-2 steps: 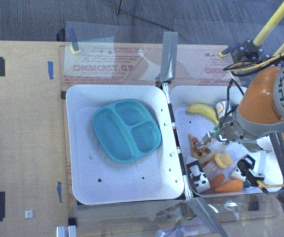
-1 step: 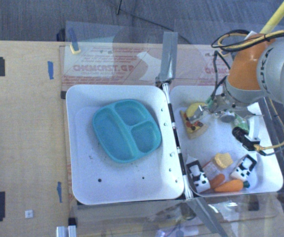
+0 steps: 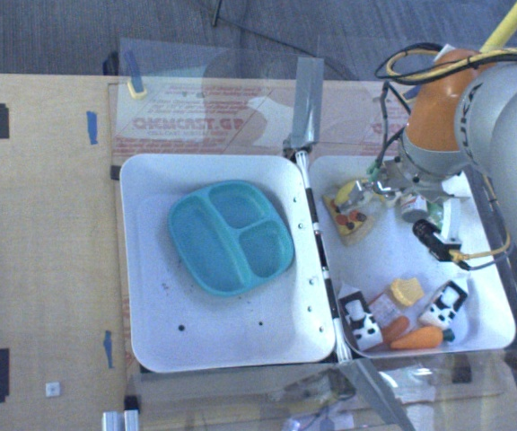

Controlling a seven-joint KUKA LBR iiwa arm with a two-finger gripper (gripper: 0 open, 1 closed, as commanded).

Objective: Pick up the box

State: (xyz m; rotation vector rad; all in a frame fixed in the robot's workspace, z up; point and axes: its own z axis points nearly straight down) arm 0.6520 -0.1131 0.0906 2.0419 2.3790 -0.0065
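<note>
Right bin [image 3: 501, 326], gripper [image 3: 380, 187] beside box [image 3: 350, 214]

Grey arm [image 3: 501, 124] reaches in from the right, wrist bent downward

Lighting: I read it as even, diffuse, from overhead; moderately bright. Shadows: soft, faint, close under the blue plate [image 3: 232, 237] and along the left bin [image 3: 151, 330] walls. Glare: mild sheen on the clear sheet [image 3: 214, 79] at the counter's far edge. Sharpness: low resolution, slightly soft throughout; small items in the right bin [image 3: 492, 326] poorly resolved.
</note>
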